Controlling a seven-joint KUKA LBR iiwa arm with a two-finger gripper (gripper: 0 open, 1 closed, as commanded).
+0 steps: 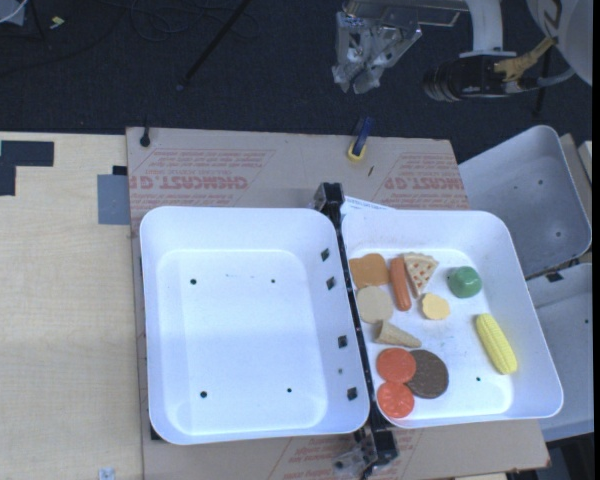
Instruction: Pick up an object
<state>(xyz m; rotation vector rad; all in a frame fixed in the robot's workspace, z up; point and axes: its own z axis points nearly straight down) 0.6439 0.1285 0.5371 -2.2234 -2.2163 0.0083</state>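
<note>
The right bin (520,288) holds several toy food pieces. Among them are a yellow corn cob (496,343), a green round piece (464,282), a pizza slice (419,268), a red sausage (400,284), a brown patty (428,375) and two red discs (396,365). My gripper (356,78) hangs high above the bench's far edge, well behind both bins and apart from every piece. It is open, with nothing between its fingers.
The left bin (155,298) sits beside the right one, joined by a black hinge strip (342,298). A blue and yellow clip (359,140) lies on the cardboard behind the bins. A grey metal plate (525,193) stands at the right.
</note>
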